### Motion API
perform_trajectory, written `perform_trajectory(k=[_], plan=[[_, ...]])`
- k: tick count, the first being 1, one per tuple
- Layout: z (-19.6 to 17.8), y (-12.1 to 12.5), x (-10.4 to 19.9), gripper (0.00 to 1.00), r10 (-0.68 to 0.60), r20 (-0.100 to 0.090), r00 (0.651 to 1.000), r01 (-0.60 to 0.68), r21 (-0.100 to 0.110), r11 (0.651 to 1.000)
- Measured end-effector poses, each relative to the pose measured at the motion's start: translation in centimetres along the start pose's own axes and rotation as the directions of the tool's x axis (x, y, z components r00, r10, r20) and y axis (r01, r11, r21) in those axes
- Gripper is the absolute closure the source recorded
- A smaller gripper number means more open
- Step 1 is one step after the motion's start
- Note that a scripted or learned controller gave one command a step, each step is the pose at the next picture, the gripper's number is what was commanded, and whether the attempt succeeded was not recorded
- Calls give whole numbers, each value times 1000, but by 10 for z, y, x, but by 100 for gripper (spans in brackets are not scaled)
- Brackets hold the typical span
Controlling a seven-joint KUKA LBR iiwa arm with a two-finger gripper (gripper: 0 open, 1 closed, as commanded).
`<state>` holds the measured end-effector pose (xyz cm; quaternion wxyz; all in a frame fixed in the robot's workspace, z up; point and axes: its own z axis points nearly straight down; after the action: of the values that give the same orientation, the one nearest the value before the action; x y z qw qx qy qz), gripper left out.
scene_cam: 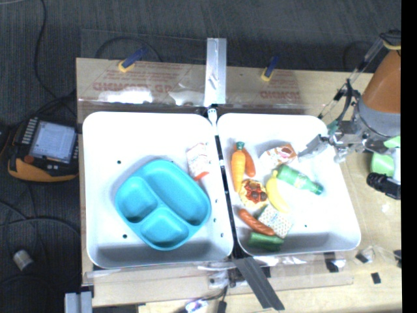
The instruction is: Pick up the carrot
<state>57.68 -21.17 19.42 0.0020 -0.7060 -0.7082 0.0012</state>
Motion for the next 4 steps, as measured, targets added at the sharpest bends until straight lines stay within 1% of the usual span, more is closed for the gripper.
perform_trajectory(k=[1, 2, 3, 4], plan=[[-10, -12, -10, 0, 44, 0, 999, -44, -1, 999], [61, -21, 44, 0, -74, 1, 997, 74, -1, 997], [94, -21, 108, 0, -260, 27, 965, 261, -44, 964], [55, 40, 63, 0, -315, 4, 949, 315, -2, 949]])
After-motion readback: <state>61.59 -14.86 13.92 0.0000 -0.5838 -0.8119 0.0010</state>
